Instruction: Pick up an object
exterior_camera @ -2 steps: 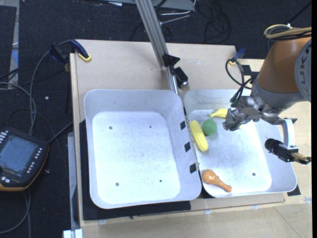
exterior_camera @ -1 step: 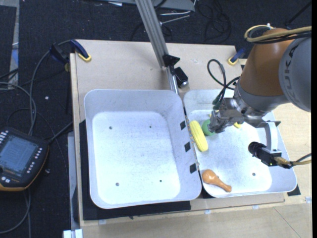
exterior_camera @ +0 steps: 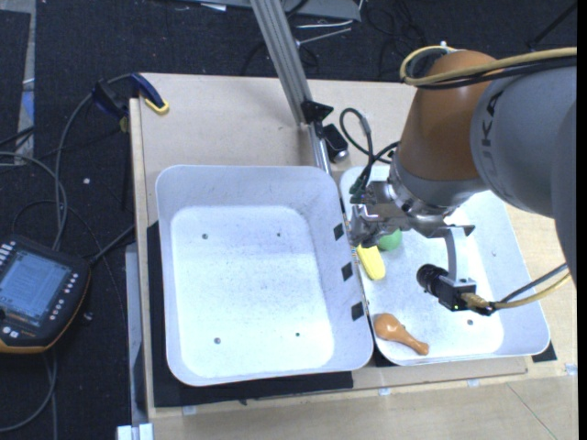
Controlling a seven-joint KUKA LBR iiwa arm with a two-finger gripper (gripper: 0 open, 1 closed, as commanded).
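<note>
The gripper [exterior_camera: 371, 232] is low in the right bin [exterior_camera: 514, 333], just above the yellow object [exterior_camera: 371, 262] and beside a green one [exterior_camera: 391, 240]; an orange object [exterior_camera: 400, 331] lies near the front.

Light falls evenly from above and is fairly bright on the two shallow white plastic bins [exterior_camera: 248, 273], whose floors look washed out and speckled with fine grain. Around those bins the dark floor sinks into murk. The big orange-and-grey robot arm [exterior_camera: 477, 136], above the bins, carries a soft sheen and looks slightly soft in focus. Shadows under it are faint and diffuse.
</note>
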